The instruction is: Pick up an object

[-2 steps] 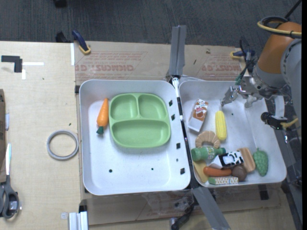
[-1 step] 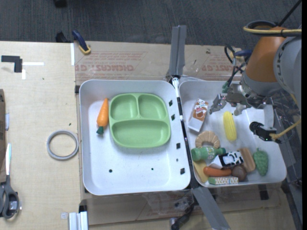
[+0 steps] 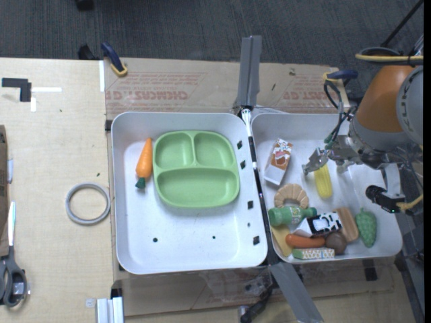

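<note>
My gripper (image 3: 328, 164) hangs over the right bin (image 3: 303, 130), reaching in from the right. Its two grey fingers (image 3: 314, 161) stand spread apart, open, astride the upper end of a yellow corn cob (image 3: 324, 183) lying on the bin floor. Nothing is lifted. Left of the corn lies a small white and orange carton (image 3: 279, 161). Closer to the front sit a tan round cookie (image 3: 291, 195), a green bottle (image 3: 291, 214), a black and white toy (image 3: 328, 222), a red-orange sausage (image 3: 304, 240) and a green pickle (image 3: 367, 227).
The left bin (image 3: 188, 247) holds a green divided plate (image 3: 196, 168) and a toy carrot (image 3: 144, 159) beside it. A grey tape ring (image 3: 87, 202) and scissors (image 3: 12, 278) lie on the bench at left. A black bracket (image 3: 382, 199) hangs off the arm at right.
</note>
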